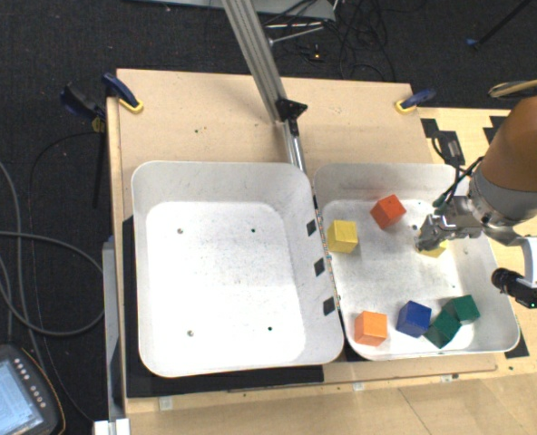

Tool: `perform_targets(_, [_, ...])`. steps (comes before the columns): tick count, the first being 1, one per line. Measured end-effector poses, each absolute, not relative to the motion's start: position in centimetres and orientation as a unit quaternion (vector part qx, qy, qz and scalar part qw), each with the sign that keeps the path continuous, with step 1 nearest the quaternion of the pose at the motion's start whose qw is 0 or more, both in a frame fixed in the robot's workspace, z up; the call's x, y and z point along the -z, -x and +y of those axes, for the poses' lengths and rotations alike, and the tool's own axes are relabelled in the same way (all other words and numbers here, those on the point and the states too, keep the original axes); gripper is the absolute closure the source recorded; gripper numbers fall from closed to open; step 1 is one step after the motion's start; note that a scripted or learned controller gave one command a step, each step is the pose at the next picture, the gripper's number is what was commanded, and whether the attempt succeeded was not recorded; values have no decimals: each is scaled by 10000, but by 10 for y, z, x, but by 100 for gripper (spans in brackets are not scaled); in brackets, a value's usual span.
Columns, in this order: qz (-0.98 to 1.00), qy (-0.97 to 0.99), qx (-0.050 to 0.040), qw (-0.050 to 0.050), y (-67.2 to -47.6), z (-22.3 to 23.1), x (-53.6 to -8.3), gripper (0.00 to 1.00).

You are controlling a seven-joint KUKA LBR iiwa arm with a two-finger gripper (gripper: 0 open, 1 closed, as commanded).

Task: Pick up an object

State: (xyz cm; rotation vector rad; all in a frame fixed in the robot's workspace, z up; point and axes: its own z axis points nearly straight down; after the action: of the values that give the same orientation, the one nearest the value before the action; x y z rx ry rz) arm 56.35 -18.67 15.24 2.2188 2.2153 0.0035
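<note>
End effector (431,236) over cube-strewn right bin (495,333)

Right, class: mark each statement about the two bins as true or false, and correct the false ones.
1. All the blocks lie in the right bin. True.
2. The blue block sits beside a green block. True.
3. The gripper hangs over the left bin. False: it is over the right bin, just above a small yellow piece.
4. There are three orange blocks. False: there are two, an upper orange block and a lower orange block.
5. The yellow block lies near the right bin's left wall. True.
6. The blue block touches the upper orange block. False: they lie well apart.
</note>
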Motion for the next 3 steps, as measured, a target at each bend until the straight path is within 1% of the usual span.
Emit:
perform_targets(1, [7081,-7061,-18,41,-567,-184,-216,100])
perform_targets(2, [7082,-7060,-15,36,-568,-184,-263,100])
perform_targets(3, [7099,-7043,-5,-5,-569,-129,-249,100])
